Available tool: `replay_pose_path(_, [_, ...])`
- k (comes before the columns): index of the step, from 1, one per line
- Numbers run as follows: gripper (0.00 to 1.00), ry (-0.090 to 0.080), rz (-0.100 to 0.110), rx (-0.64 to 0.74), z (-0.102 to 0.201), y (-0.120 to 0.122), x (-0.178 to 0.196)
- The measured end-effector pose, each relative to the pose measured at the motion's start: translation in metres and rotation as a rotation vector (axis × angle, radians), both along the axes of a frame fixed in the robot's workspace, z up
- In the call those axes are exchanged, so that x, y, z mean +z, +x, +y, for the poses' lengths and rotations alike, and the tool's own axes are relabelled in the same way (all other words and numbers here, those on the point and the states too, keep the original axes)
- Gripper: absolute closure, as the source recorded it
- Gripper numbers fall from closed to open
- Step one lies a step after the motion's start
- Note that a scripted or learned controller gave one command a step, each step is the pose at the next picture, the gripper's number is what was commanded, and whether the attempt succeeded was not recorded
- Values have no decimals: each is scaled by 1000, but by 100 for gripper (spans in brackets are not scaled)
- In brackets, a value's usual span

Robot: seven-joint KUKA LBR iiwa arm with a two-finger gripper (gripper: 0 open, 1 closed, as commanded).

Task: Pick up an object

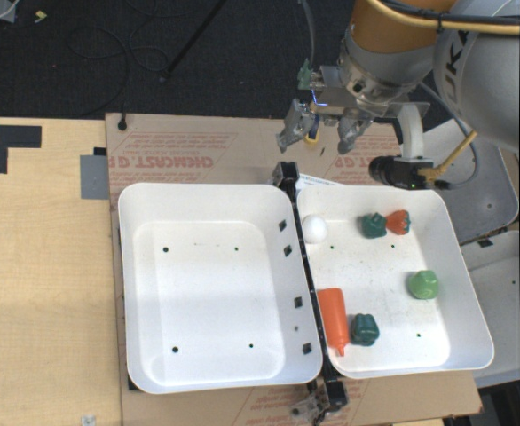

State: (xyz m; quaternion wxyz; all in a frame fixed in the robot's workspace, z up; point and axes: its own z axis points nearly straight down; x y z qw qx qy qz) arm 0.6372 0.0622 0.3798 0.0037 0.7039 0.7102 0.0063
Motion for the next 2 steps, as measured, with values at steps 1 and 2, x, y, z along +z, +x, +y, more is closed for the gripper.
replay_pose_path(1, [100,-6,19,-1,-3,-1,-2])
replay_pose_path(2, [100,-2,8,-5,29,-25,115])
